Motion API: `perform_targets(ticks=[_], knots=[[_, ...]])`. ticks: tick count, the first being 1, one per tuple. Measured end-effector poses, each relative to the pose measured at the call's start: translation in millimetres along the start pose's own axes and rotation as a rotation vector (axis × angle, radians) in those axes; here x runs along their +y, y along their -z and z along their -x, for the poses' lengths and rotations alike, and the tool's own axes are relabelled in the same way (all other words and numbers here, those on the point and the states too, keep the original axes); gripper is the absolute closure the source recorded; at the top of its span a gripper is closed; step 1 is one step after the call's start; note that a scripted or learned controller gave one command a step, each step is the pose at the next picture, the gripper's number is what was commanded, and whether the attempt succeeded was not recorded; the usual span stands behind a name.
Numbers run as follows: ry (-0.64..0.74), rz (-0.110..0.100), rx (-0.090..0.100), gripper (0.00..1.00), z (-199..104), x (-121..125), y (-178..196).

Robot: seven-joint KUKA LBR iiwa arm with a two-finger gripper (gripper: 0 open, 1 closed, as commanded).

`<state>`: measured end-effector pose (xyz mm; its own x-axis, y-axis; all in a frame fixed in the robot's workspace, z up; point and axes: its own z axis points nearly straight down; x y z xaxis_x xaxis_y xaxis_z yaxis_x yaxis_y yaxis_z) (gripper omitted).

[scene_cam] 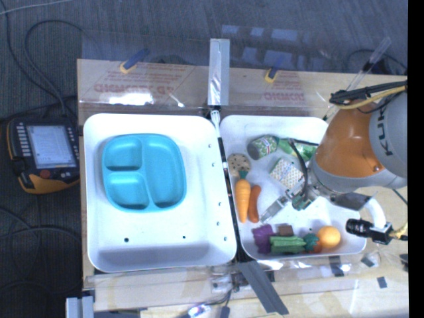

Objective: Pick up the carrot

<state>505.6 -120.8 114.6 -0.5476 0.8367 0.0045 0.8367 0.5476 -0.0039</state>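
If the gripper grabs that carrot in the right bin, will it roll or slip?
The carrot looks rounded and tapered, so it would likely roll if nudged sideways. Its smooth, stiff-looking skin may slip from the gripper. The neighbouring orange piece could get bumped.

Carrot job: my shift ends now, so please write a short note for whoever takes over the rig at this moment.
Pincer: low in the right bin, just right of the carrots; I cannot tell if it is open or shut, and nothing shows in its grip.
Carrot: lying near the bin's left wall, with a smaller carrot beside it.
Blue divided plate: in the left bin.
Done: approach only.
Left: grasp the carrot and lift it.
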Motion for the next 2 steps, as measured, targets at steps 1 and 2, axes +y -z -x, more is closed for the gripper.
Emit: perform_targets(ticks=[1,2], knots=[[0.391,0.013,-0.020,0.00,-17,7,-21],[0.633,0.002,-0.004,0.00,-34,-4,38]])
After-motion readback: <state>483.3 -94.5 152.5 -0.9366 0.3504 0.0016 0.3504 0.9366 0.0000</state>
